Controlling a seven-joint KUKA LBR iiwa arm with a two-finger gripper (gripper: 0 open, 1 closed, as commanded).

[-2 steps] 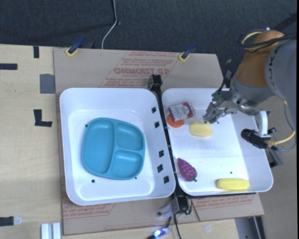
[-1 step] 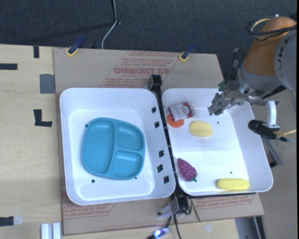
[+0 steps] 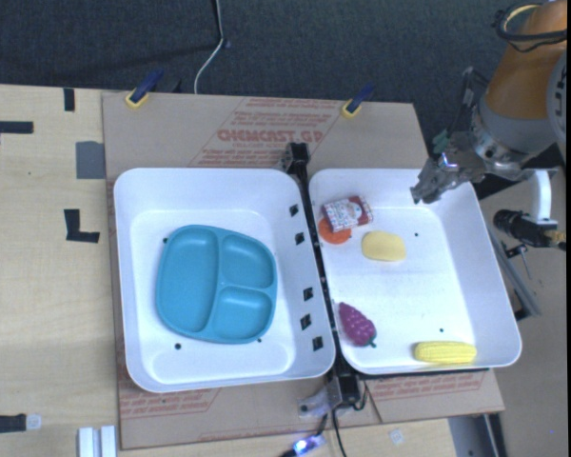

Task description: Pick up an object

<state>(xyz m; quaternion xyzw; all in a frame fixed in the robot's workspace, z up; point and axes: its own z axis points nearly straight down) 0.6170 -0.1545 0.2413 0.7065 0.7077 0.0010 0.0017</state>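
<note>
Gripper (image 3: 428,190) is hanging over the right bin (image 3: 485,284) at its 1 o'clock corner; can't tell how it's set, and nothing's visibly in it. Nearest is the yellow lemon-ish thing (image 3: 383,247), at its 7 o'clock. Red-white packet (image 3: 343,215) at 9, purple grapes (image 3: 357,325) and corn (image 3: 445,352) down toward 6. Blue divided plate (image 3: 215,284) sits in the left bin (image 3: 133,208).
</note>
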